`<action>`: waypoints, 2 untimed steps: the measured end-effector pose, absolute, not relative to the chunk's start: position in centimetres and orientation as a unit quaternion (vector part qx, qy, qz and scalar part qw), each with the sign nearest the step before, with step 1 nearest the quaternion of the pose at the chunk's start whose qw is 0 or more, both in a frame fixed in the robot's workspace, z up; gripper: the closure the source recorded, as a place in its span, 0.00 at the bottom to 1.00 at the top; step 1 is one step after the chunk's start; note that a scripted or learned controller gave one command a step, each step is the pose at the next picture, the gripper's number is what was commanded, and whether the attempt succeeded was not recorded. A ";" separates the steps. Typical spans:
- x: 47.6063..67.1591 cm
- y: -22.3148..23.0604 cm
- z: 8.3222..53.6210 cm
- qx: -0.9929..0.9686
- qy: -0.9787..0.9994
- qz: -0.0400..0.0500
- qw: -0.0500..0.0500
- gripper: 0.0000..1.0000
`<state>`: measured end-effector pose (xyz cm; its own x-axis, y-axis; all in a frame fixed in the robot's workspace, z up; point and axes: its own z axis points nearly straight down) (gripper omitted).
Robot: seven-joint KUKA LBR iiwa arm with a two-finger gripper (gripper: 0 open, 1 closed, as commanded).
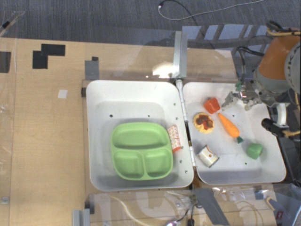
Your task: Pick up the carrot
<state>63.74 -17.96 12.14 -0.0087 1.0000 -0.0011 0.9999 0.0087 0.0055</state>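
Orange carrot (229,125) is lying loose in your right bin (268,173), just behind the green cup (254,150) and right of the little pizza (204,122). Farther back, your gripper (241,98) is hovering, and I can't tell whether it's gaping or pinched.

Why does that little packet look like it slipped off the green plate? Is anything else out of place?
The packet lies against the right rim of the green plate in the left bin, not in a compartment. In the right bin, the carrot lies slantwise among scattered toys. Nothing looks spilled or broken.
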 end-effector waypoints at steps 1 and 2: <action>58.3 -17.7 9.0 0.669 0.744 0.003 0.005 0.00; 58.6 -17.5 10.2 0.668 0.744 0.006 0.007 1.00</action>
<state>58.64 -17.52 10.24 -0.1080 0.9942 -0.0021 0.9940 0.1080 0.0186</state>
